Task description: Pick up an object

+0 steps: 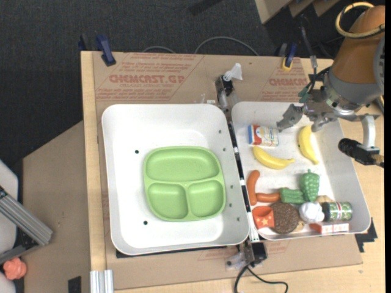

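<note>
Arm over the right bin's far end, nothing between its fingers.

Camera view: the gripper (303, 118) hangs above the far part of the right bin (360, 191), its two fingers spread apart and holding nothing, as far as the slant lets one judge. One fingertip sits near a small white carton (263, 135), the other just above a banana (308, 144); a second banana (272, 159) lies beside the carton. Nearer the camera the bin holds two sausages (253, 186), green grapes (310, 184), a brown patty (284, 217) and a green can (336, 212), crowded together. The left bin (116, 182) carries a green divided plate (183, 183).
</note>
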